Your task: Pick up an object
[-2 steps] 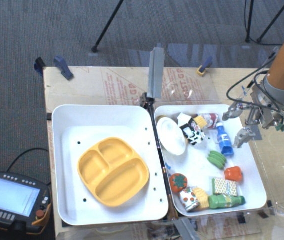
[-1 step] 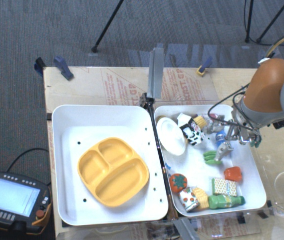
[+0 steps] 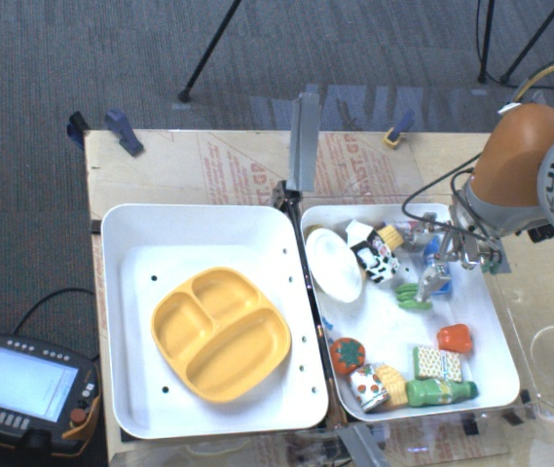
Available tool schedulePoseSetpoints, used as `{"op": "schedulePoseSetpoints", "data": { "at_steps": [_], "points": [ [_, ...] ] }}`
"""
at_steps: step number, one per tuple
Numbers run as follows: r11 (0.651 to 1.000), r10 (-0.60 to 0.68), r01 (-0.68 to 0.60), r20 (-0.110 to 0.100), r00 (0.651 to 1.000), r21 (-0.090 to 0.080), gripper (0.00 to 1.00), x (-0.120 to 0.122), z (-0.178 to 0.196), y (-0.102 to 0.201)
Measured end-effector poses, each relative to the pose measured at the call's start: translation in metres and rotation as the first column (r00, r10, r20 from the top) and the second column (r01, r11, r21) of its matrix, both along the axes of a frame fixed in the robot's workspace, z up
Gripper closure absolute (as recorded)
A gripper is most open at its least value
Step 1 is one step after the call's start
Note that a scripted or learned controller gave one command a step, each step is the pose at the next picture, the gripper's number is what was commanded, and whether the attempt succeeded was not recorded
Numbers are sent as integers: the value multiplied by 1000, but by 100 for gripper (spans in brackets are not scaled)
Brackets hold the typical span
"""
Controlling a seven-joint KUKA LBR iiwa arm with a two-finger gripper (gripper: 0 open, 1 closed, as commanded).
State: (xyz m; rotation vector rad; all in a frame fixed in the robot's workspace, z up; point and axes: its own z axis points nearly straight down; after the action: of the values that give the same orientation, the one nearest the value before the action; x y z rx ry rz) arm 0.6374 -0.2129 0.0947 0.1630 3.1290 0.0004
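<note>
Your bench holds 2 white bins; the gripper (image 3: 439, 278) sits over a green toy (image 3: 414, 298) w/ toys crowding round. Can't tell its grip.

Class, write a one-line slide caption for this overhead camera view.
Grey arm's gripper hovers over small green toy in the right white bin; yellow divided plate lies left.

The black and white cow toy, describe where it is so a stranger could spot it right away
Look in the right bin, at its upper left part. Beside the white plate leaning there stands the cow toy, the one thing with black patches on white.
</note>
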Motion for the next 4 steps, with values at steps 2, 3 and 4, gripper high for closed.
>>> {"op": "schedulePoseSetpoints", "data": {
  "at_steps": [2,3,4],
  "points": [
    [962,-272,272,0,962,-2,0,2,0,-4],
    [906,-424,424,8,906,4,0,-20,1,-4],
    [881,-473,473,8,881,5,0,-33,1,-2]
  ]
}}
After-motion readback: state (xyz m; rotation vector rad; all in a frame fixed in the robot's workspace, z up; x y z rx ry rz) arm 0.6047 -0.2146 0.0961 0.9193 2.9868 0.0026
